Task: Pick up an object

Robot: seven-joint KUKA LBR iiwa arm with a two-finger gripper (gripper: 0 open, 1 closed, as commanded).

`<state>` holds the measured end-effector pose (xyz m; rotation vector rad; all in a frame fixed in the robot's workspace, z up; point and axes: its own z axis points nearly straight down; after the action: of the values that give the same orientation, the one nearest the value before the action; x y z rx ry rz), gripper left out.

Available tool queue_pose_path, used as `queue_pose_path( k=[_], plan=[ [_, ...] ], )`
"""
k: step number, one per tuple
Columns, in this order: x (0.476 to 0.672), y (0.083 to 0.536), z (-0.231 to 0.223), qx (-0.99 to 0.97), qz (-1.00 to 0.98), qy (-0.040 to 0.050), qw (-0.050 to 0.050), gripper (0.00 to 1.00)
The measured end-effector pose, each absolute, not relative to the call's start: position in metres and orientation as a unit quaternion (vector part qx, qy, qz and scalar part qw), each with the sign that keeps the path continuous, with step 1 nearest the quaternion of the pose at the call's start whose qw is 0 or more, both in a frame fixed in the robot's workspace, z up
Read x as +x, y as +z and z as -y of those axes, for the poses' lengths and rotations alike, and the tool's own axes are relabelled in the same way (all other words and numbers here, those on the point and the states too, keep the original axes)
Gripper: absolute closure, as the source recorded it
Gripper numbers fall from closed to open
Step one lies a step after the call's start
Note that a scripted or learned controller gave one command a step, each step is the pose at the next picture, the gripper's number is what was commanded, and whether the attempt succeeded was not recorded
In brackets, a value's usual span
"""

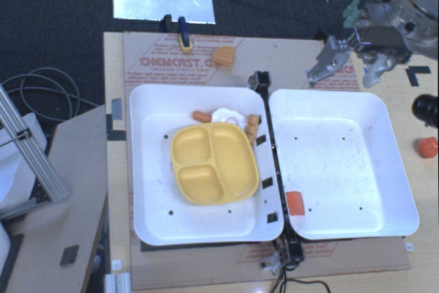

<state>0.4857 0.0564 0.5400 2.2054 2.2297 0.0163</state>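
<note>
A yellow divided plate lies in the left bin. Behind it sit a small orange sausage-shaped piece, a white object and a tan piece by the bin's right wall. An orange-red block rests in the near left corner of the right bin. My gripper hangs above the bench just behind the right bin's far edge, its two grey fingers spread apart with nothing between them.
A tan waffle-like piece lies on the board behind the left bin. A blue and yellow clamp sits at the board's far edge. To the right of the bins are a black object and a small red one.
</note>
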Motion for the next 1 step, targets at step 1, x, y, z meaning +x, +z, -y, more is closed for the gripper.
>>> queue_pose_path(
  k=[1],
  plan=[
    [0.4869,0.5470,-0.0531,0.704,-0.710,0.0029,0.002,1.00]
  ],
)
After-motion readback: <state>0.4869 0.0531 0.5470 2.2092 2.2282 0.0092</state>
